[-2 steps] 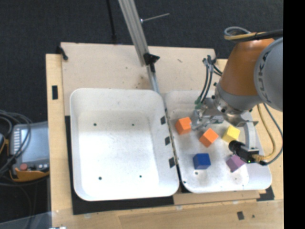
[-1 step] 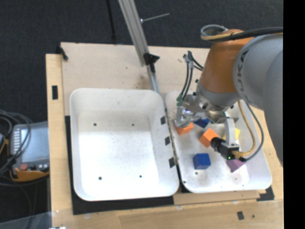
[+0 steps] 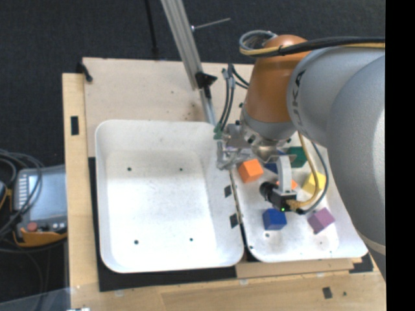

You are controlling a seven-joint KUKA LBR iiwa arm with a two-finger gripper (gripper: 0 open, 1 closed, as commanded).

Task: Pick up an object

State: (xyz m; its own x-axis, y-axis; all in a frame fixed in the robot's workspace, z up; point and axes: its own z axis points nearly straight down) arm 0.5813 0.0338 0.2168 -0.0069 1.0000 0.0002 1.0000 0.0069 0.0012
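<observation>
Orange block [image 3: 250,170]: middle right; I think it is light and hard.
Hold: I would pinch its flat sides.
Gripper [image 3: 254,155]: jaws hidden, so I can't say.

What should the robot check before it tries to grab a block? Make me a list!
1. Blocks in the right bin: ok; orange block, blue block and purple block lie there.
2. Gripper over the right bin: ok.
3. Gripper lined up on the orange block: cannot tell; the wrist hides it.
4. Blue block apart from the other blocks: ok.
5. Already holding something: cannot tell.
</observation>
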